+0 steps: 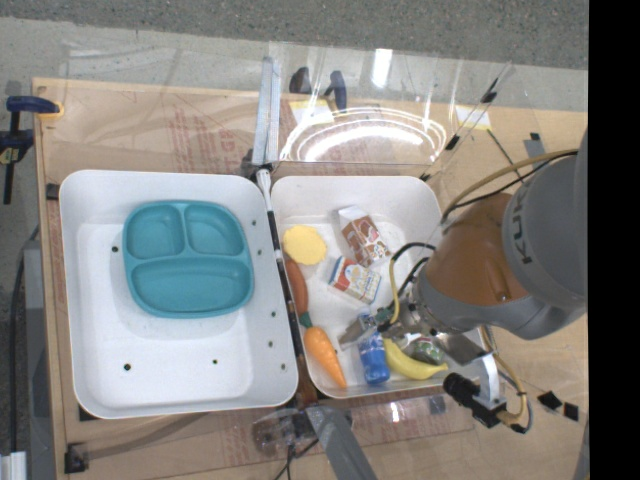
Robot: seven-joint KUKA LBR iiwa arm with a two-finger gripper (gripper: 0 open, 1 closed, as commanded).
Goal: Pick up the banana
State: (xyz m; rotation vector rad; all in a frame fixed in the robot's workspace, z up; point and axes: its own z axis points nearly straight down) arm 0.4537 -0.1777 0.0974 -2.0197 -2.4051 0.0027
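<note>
Camera view from above the bench is showing two white bins sitting side by side, the left bin (pixel 90 298) holding a teal divided plate (pixel 188 258) that is lying flat toward its upper half. Over in the right bin (pixel 420 203), things are crowding the lower middle of the frame: a yellow round piece (pixel 306 245) is lying near the bin's left wall, two small printed cartons (pixel 362 236) (pixel 355 280) are resting just beside each other toward the centre, and an orange carrot (pixel 325 356) is lying by the bottom left corner with a small blue bottle (pixel 374 360) just to its right. The banana (pixel 412 362) is lying in the lower right part of that bin, next to the blue bottle. The grey and orange arm (pixel 500 258) is reaching in from the right, and its gripper (pixel 405 330) is hanging directly over the banana; from here I cannot tell whether its jaws are apart or together.
</note>
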